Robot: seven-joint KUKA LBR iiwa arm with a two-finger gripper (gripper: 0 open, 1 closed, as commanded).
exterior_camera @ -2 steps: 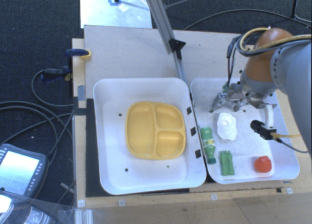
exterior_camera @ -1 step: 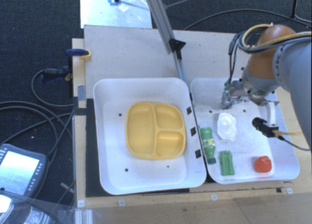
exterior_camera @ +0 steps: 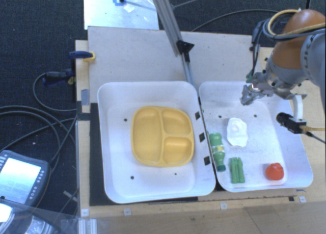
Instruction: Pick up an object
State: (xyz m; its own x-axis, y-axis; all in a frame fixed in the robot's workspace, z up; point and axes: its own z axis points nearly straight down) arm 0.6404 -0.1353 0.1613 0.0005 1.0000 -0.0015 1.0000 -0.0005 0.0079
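The right bin (exterior_camera: pixel 219 95) holds a white crumpled object (exterior_camera: pixel 237 132), a green bottle (exterior_camera: pixel 217 151) along its left wall, a small green ridged block (exterior_camera: pixel 236 170) and a red tomato-like object (exterior_camera: pixel 275 171). My gripper (exterior_camera: pixel 249 95) hangs over the far part of that bin, up and a little right of the white object and apart from it. Nothing shows between its fingers. The arm comes in from the right with its orange band (exterior_camera: pixel 300 24) above the wrist.
The left bin (exterior_camera: pixel 109 126) carries a yellow divided plate (exterior_camera: pixel 163 136). A metal pole (exterior_camera: pixel 168 19) slants down to the gap between the bins. Cables and a blue clamp (exterior_camera: pixel 81 54) lie off the bench at left.
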